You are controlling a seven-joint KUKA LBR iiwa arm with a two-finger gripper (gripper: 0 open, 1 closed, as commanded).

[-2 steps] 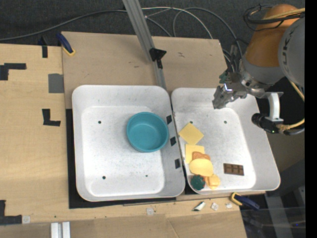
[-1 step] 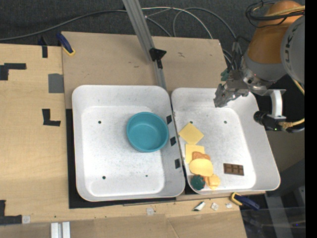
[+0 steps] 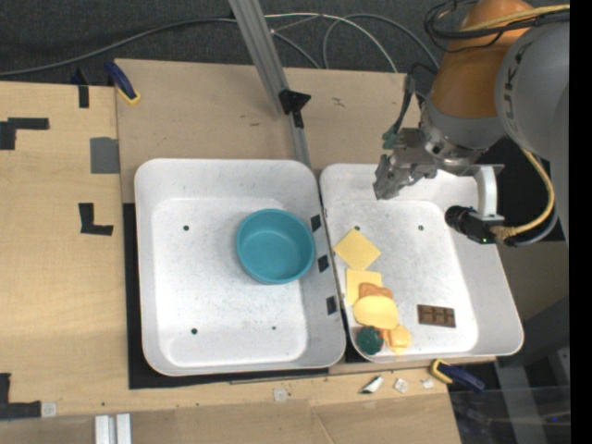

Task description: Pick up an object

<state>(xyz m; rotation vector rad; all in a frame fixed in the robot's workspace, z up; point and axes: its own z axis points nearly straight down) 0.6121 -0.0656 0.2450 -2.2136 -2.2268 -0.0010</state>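
My gripper [image 3: 387, 187] hangs over the far left part of the right bin [image 3: 462, 248], well above its floor, and nothing shows between its fingers. Below it in that bin lie a pale yellow square slice [image 3: 356, 249], a second yellow slice [image 3: 363, 280], an orange and yellow lump [image 3: 376, 307], a small dark green piece [image 3: 369, 339] and a brown chocolate bar [image 3: 436, 316]. A teal bowl [image 3: 274, 245] stands upright in the left bin [image 3: 185, 276], far to the left of the gripper.
A slanted metal pole [image 3: 268, 63] rises behind the bins, left of the gripper. Cables run along the back of the bench. Small white scraps [image 3: 387, 385] and a yellow-blue clamp [image 3: 456, 375] lie at the front edge of the right bin.
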